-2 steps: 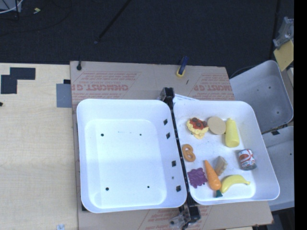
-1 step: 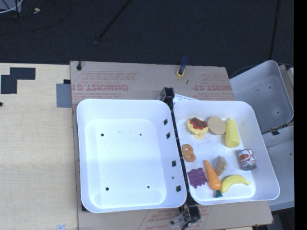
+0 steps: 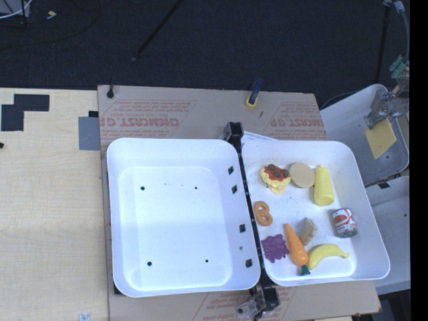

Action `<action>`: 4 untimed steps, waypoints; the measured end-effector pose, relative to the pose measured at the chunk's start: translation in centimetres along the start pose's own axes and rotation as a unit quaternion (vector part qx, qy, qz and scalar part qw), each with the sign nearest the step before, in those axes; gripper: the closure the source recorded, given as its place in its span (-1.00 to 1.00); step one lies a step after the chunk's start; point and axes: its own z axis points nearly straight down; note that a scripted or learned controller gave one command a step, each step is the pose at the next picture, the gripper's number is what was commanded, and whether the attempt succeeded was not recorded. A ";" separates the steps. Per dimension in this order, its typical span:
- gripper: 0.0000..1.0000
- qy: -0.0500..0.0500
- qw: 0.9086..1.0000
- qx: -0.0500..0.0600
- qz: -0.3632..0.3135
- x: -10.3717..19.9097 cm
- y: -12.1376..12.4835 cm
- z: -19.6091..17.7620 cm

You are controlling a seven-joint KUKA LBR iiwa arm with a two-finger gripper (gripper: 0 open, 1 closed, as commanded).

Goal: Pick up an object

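Observation:
The right white bin (image 3: 364, 192) holds several toy foods. A pizza-like piece (image 3: 275, 176), a tan round disc (image 3: 301, 175) and a yellow cylinder (image 3: 324, 186) lie along its far side. A red-labelled can (image 3: 344, 223) sits by the right wall. An orange pretzel (image 3: 263, 213) lies near the divider. At the near side are a purple grape bunch (image 3: 274, 247), an orange carrot (image 3: 295, 243), a tan block (image 3: 307, 230) and a yellow banana (image 3: 326, 254), close together.
The left white bin (image 3: 117, 212) sits beside the right one, joined by a black divider strip (image 3: 242, 206). Both rest on a cardboard sheet (image 3: 167, 116) with a blue-yellow clamp (image 3: 253, 93) at its back edge. A grey plate (image 3: 354, 122) with a yellow card (image 3: 381, 139) stands far right.

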 end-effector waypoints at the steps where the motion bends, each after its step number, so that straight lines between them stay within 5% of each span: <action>1: 1.00 -0.003 1.000 -0.008 0.001 1.8 -1.1 -9.5; 2: 1.00 -0.004 1.000 -0.008 0.003 -6.9 5.7 -9.3; 3: 1.00 -0.001 1.000 -0.002 0.000 0.7 2.4 -0.3; 4: 1.00 -0.003 1.000 -0.010 0.001 1.4 0.8 -9.7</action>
